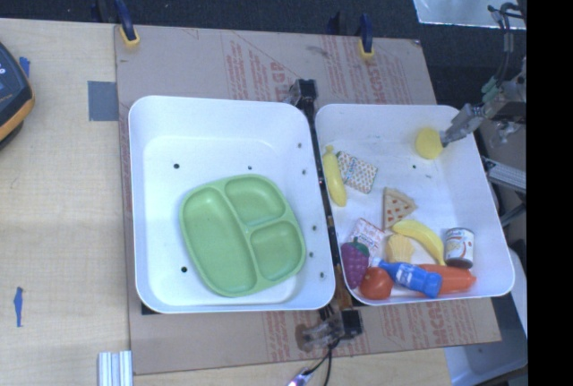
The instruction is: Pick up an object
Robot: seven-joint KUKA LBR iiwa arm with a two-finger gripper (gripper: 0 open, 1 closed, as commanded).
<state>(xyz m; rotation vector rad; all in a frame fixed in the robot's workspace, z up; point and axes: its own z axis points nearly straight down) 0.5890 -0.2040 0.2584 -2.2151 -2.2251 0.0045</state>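
Near edge, six o'clock of the right bin (498, 243): one tomato (376, 284), one blue bottle (412, 276), one carrot (455, 281), one grape bunch (354, 261), one can (458, 244). Mid-bin, two bananas (421, 236), one pizza slice (396, 206). Left bin (157, 129): one green tray (243, 234). At one o'clock, the gripper (454, 130) is right beside the lemon (429, 142), probably touching; its grip I can't tell. Approach step; next needs centring over the lemon.

Your end effector (457, 126) is cut off past the right edge, fingers too small to read. The black-and-yellow device (12, 98) on the worktop (54, 223) is cropped at left.
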